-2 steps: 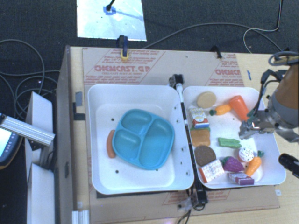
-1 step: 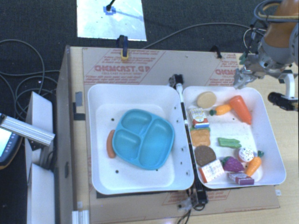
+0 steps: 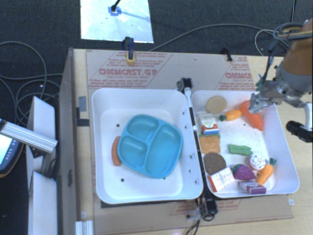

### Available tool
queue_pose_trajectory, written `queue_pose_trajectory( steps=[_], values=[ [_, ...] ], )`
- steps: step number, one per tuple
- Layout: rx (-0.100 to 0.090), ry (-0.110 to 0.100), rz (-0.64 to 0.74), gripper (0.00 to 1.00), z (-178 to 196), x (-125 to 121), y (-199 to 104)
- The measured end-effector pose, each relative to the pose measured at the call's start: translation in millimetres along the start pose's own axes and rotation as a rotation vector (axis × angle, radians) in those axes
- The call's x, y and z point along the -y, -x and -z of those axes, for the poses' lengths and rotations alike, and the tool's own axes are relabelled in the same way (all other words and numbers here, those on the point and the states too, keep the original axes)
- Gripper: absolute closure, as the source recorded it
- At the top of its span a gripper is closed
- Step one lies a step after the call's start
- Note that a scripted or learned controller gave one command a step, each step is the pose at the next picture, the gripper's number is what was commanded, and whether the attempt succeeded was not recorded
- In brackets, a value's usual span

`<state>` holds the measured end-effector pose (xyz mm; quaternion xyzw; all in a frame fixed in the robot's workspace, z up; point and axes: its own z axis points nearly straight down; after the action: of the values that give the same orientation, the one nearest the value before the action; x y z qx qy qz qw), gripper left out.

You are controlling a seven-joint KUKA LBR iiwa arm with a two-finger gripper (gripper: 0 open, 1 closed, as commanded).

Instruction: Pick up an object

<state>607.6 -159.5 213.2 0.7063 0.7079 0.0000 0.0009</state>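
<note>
Blue divided plate (image 3: 150, 145), white bins (image 3: 105, 131), orange carrot (image 3: 264, 174)

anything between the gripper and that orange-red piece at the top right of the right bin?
Nothing visible. The gripper sits directly over the upper end of the orange-red piece; the small carrot lies just to its left, beside it rather than in the way.

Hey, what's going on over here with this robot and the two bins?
A robot arm reaches in from the right, its gripper low over the far end of the right bin, next to an orange-red toy and a small carrot. Nothing shows between its fingers, so no pick yet. That bin holds a jumble of toy food. The left bin holds a blue divided plate with a sausage beside it.
</note>
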Motion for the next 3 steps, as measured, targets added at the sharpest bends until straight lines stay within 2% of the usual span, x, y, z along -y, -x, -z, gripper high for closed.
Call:
queue_pose_trajectory(
  steps=[1,2,3],
  values=[
    [0.001,0.001,-0.001,1.00,-11,-2,48],
    [0.000,0.003,0.002,1.00,10,-61,45],
    [0.000,0.001,0.002,1.00,-30,-61,47]
  ],
)
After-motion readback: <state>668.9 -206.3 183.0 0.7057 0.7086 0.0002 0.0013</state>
